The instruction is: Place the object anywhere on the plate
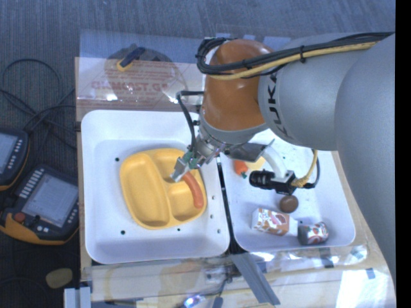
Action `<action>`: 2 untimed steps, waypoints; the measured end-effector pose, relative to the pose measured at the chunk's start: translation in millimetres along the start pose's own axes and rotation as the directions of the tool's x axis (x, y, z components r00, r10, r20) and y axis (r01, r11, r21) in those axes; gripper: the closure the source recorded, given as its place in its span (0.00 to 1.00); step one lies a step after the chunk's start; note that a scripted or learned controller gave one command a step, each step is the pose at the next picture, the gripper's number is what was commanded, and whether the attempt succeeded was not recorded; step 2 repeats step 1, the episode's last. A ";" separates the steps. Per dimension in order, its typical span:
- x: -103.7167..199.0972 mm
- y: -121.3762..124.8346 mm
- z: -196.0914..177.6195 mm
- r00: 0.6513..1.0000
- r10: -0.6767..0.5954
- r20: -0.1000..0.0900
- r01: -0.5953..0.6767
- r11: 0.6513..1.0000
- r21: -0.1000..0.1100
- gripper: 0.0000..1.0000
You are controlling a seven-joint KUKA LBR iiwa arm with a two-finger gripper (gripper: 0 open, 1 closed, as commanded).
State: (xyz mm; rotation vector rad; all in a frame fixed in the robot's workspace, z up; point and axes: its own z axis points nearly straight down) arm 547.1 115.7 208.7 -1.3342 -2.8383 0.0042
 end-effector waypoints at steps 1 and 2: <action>-0.4 0.0 -0.2 1.000 0.001 0.000 -0.001 1.000 -0.001 0.00; -0.4 0.0 -0.2 1.000 0.001 0.000 -0.001 1.000 -0.001 0.00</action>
